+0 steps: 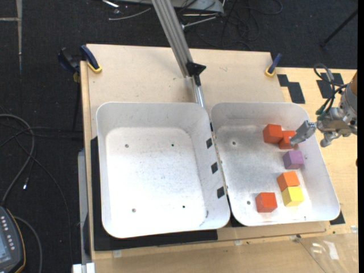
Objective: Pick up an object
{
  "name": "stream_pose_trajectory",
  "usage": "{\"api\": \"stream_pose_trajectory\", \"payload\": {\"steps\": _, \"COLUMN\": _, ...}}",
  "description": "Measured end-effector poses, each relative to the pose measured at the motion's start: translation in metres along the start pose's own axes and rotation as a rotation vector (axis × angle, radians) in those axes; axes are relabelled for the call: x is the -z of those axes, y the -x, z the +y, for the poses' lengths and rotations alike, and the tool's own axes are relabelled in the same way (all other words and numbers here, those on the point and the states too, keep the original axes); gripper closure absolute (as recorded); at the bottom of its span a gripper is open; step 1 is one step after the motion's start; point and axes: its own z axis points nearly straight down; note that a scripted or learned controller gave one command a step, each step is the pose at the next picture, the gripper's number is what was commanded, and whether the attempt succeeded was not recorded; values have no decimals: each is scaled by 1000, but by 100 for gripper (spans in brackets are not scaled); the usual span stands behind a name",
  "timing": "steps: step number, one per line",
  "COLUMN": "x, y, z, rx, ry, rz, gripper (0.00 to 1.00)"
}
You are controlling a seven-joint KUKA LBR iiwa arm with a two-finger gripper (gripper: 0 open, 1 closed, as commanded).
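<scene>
The right bin holds several small blocks. Two red-orange blocks sit close together at its far right, and the second one is partly covered by a finger. Below them lie a purple block, an orange block, a yellow block and another red-orange block. My gripper reaches in over the bin's right rim, open, with its left fingertip beside the second red block. Nothing is between the fingers.
The left bin adjoins the right one. A metal pole slants down to the bins' shared far edge. Clamps sit at the bench's far corners, and cables lie on the dark floor.
</scene>
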Motion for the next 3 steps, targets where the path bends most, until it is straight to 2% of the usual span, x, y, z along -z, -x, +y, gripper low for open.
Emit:
{"api": "stream_pose_trajectory", "payload": {"steps": 1, "x": -135, "y": 11, "z": 62, "rx": -2, "ry": 4, "rz": -2, "gripper": 0}}
{"api": "stream_pose_trajectory", "payload": {"steps": 2, "x": -143, "y": -18, "z": 124, "rx": 3, "ry": -3, "rz": -7, "gripper": 0}}
{"api": "stream_pose_trajectory", "payload": {"steps": 3, "x": -134, "y": -17, "z": 123, "rx": 1, "ry": -1, "rz": -5, "gripper": 100}}
